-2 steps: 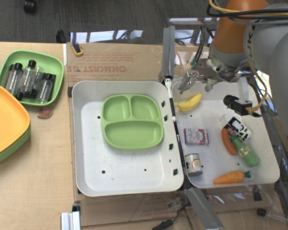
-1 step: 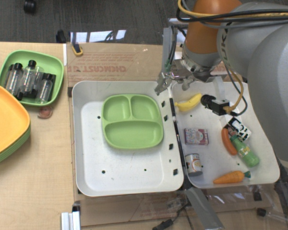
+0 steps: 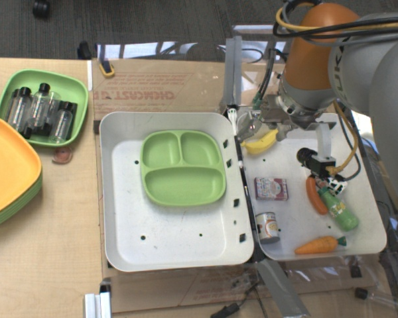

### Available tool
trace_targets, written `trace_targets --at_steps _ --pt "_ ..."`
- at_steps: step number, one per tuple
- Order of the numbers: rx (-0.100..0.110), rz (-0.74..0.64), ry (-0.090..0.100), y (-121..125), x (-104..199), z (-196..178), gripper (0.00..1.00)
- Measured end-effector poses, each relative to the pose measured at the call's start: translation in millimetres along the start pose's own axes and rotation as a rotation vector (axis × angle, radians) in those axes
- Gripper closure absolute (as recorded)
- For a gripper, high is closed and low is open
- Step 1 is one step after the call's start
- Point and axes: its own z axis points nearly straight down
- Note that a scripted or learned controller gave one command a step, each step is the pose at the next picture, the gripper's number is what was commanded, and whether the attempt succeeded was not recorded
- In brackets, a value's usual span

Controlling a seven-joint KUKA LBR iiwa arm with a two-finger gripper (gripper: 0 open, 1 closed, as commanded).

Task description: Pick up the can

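We see a small shiny metal can (image 3: 267,225) lying in the right bin (image 3: 368,197); the gripper (image 3: 252,126) is half-hidden above a banana (image 3: 261,142), so we cannot tell its grip.

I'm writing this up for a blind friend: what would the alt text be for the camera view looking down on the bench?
A grey and orange robot arm reaches over the top of the right white bin, near a banana. Lower in that bin lie a small can, a pink packet, two carrots and a green bottle. The left bin holds a green divided plate.

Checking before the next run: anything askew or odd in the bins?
The can lies on its side at the right bin's left edge, while the gripper hovers over the banana at the far end. Nothing spilled.
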Motion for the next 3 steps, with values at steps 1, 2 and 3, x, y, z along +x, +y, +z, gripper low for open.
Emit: trace_targets --at_steps 1,2,3 --pt "-0.002 -0.076 -0.001 11.1 20.1 0.1 0.00" --pt "-0.002 0.207 -0.001 -1.4 -3.0 -23.0 0.00" --pt "0.000 0.087 0.000 -39.5 34.3 -32.1 0.00"
